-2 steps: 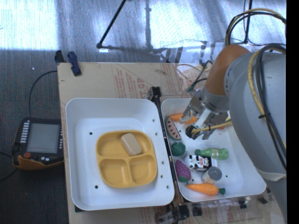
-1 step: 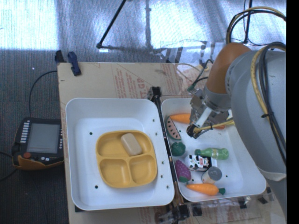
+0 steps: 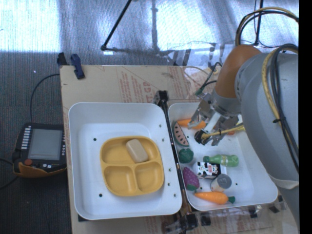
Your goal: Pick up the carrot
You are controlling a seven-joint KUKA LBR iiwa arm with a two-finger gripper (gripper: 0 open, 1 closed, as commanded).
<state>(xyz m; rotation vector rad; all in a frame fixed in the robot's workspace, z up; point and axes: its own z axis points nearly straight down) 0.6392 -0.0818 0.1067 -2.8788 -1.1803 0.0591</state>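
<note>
The bench [image 3: 122, 79] is seen from above, with two white bins side by side on it. The arm [image 3: 265, 96], grey with an orange band, is seen entering from 3 o'clock and reaching over the upper part of the right bin [image 3: 258, 179].

The left bin [image 3: 83, 130] is occupied by a yellow divided plate [image 3: 117, 179] near its centre. A pale tan block [image 3: 137, 150] is seen lying in the plate's upper compartment, toward 12 o'clock of the plate.

The gripper [image 3: 204, 133] is located in the right bin's upper half, at about 11 o'clock of that bin's centre. Whether the claw is apart or together cannot be told, as the tips are mixed with nearby items. A small orange piece [image 3: 185, 123] is seen just beside the gripper at 9 o'clock of it.

The carrot [image 3: 212, 197], orange with a green end, is found lying flat near the right bin's lower edge, at about 6 o'clock of the bin's centre and well apart from the gripper.

The remaining items in the right bin are noted as follows: a green bottle [image 3: 222, 160] on its side at 3 o'clock of centre; a watermelon slice [image 3: 181, 134] at the left wall; a dark green round item [image 3: 185, 155] below the slice; a purple item [image 3: 190, 178] at 7 o'clock; a black-and-white carton [image 3: 208, 169] near centre; a grey can [image 3: 224, 182] just above the carrot.

A handheld control unit [image 3: 41, 147] is seen on the floor at 9 o'clock of the bench.
</note>
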